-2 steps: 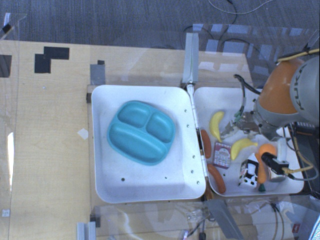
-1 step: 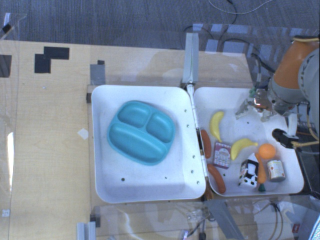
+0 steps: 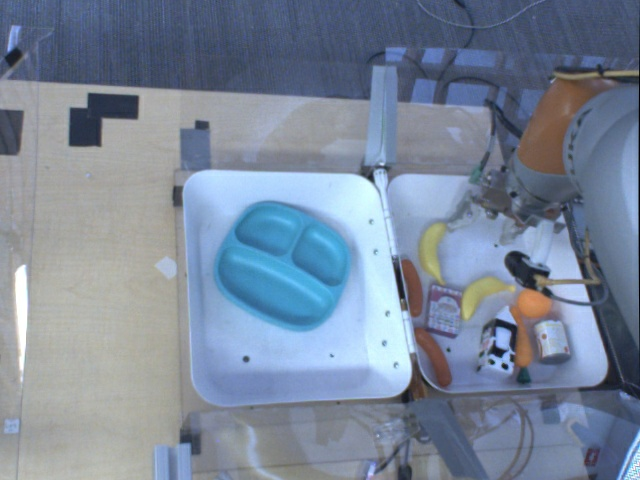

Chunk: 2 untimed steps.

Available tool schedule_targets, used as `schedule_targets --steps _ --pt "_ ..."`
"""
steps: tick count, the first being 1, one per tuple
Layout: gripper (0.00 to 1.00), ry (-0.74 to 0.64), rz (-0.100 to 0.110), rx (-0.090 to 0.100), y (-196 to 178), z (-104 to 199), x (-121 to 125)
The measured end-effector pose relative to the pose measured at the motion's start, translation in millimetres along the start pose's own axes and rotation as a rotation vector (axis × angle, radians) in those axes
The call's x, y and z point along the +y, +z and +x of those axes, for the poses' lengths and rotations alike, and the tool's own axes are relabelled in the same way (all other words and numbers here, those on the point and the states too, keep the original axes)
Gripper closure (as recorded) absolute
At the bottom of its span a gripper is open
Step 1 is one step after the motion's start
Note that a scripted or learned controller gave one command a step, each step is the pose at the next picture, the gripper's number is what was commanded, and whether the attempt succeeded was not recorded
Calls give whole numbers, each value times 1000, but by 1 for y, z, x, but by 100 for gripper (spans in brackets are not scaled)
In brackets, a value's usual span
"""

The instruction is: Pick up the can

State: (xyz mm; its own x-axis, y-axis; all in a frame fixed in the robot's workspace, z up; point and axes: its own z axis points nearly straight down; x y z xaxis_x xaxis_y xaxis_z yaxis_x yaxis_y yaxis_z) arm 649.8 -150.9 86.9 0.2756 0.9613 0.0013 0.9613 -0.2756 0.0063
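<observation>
The can (image 3: 552, 340) lies on its side in the near right corner of the right bin (image 3: 596, 373), just beside a carrot (image 3: 526, 320) and near a toy cow (image 3: 496, 346). The gripper (image 3: 508, 206) hangs over the far part of the same bin, beyond 2 bananas (image 3: 432, 250). The can thus lies toward the camera from the gripper. Whether the gripper is released or clenched cannot be told.
</observation>
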Motion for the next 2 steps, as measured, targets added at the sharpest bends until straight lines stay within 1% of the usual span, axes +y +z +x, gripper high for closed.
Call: schedule_targets --steps 1,2 --pt "0 3 -1 0 -47 35 8" --pt "0 -13 1 -1 -11 55 6"
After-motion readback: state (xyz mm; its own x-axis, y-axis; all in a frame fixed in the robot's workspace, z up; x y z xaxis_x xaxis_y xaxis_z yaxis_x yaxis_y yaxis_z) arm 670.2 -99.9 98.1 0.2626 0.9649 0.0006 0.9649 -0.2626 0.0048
